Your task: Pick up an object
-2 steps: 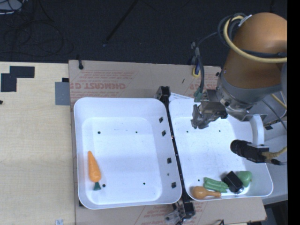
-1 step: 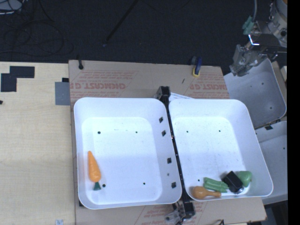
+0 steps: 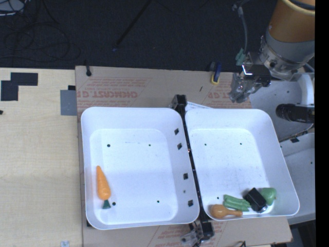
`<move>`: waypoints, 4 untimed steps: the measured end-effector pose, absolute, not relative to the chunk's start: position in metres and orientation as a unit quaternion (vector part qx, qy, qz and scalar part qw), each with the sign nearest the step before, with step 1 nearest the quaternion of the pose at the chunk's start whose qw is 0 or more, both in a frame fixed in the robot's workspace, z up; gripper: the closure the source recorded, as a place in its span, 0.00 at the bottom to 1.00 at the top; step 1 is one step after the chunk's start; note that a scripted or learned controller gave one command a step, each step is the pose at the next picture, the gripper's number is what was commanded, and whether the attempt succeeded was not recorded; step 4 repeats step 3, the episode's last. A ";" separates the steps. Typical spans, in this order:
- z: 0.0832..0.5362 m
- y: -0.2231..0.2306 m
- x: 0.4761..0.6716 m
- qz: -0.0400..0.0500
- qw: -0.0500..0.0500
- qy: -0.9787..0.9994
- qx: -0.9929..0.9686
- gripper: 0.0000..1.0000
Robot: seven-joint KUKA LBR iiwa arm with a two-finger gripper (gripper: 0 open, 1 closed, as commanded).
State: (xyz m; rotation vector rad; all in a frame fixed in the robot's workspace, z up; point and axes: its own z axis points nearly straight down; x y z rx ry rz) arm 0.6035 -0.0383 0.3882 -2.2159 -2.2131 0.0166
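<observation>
Gripper point(image 3: 240, 92) beyond right bin point(image 3: 277, 138); toys point(image 3: 245, 204) well apart.

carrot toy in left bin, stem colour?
Dark green stem on the orange carrot toy, camera view.

One fixed camera looks down at a slant on the surface point(image 3: 41, 153) from above, both bins in frame.

An orange toy carrot point(image 3: 103, 184) with a small green top lies lengthwise near the left wall of the left bin point(image 3: 131, 116). In the right bin's point(image 3: 234, 116) near corner cluster a yellow-orange pear-shaped piece point(image 3: 224, 211), a green pod point(image 3: 236, 203), a black block point(image 3: 255, 199) and a green piece point(image 3: 269, 194).
</observation>
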 end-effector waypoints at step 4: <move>0.382 -0.057 0.578 -0.002 -0.001 -0.709 -0.705 1.00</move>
